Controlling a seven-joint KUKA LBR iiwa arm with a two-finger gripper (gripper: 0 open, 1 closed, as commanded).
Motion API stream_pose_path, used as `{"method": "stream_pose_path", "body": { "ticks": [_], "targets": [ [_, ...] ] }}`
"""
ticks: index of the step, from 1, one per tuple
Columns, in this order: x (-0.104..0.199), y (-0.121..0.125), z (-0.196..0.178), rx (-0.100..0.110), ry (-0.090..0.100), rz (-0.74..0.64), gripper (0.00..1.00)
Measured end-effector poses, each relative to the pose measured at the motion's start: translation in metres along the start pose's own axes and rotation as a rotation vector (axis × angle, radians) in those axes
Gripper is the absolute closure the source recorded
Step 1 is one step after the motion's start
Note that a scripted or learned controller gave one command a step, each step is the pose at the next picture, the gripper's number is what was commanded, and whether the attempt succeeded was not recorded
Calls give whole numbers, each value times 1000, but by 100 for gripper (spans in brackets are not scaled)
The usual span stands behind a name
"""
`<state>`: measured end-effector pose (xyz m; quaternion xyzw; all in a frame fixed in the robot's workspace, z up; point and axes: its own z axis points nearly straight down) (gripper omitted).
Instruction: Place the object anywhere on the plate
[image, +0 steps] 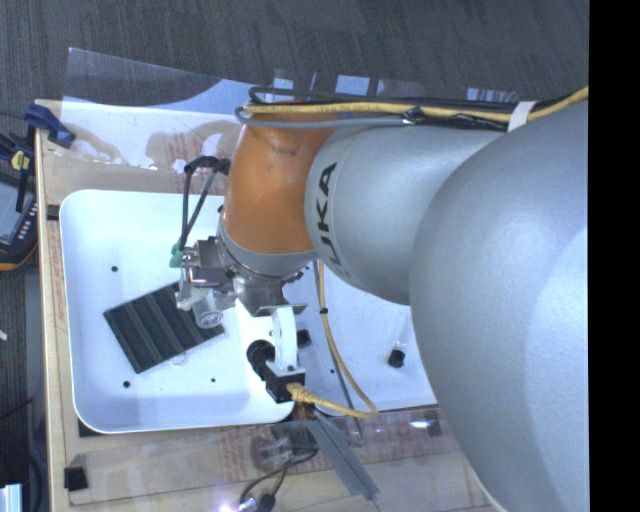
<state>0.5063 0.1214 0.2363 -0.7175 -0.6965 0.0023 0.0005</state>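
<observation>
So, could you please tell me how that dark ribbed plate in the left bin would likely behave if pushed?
The dark ribbed plate looks flat and rigid, so it would probably slide rather than roll or tip. On the smooth white bin floor, it may skid easily.

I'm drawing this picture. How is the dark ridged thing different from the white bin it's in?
The dark ridged plate is nearly black with raised stripes; the left white bin is plain and smooth. The plate is much smaller and lies flat inside the bin, which surrounds it with a rim. The plate sits turned at an angle, while the bin lines up with the bench edges. Both are roughly rectangular and shallow.
</observation>
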Motion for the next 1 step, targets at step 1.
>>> {"method": "stream_pose_path", "body": {
  "ticks": [1],
  "targets": [
    [32,56,-74,0,2,136,100]
  ]
}}
